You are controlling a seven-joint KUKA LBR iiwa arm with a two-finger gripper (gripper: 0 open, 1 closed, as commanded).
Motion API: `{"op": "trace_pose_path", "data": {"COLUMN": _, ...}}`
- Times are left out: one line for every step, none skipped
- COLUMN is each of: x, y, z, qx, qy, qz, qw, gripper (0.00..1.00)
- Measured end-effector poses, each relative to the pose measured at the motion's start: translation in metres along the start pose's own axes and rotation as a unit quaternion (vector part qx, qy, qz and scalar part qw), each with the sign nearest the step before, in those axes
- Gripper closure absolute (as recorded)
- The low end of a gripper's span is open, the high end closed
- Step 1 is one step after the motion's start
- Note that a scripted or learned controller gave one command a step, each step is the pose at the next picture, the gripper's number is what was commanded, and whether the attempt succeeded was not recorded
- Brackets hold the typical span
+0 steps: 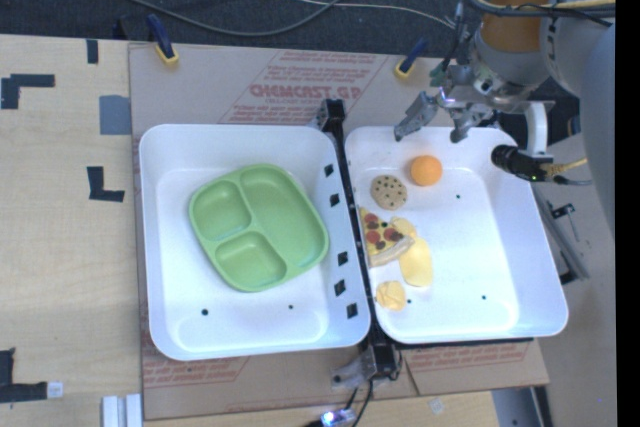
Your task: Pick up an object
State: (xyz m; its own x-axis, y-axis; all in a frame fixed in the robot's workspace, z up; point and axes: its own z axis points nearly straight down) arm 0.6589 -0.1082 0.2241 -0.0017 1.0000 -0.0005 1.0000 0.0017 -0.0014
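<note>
The grey two-finger gripper (439,121) hangs spread wide and empty at upper right, above the small round orange ball (426,170). This looks like the approach step; next it must descend around the ball.

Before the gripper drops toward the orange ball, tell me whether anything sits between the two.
Nothing visible does. The gripper hangs open above the right bin's far edge, and the orange ball lies just below it in this view, in the open. The cookie sits beside the ball, apart, not in between.
</note>
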Motion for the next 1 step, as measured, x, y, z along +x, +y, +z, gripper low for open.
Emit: {"op": "trace_pose_path", "data": {"x": -0.0097, "y": -0.0020, "z": 0.0528, "qx": 0.001, "qy": -0.001, "qz": 0.000, "qw": 1.0000, "gripper": 0.00}}
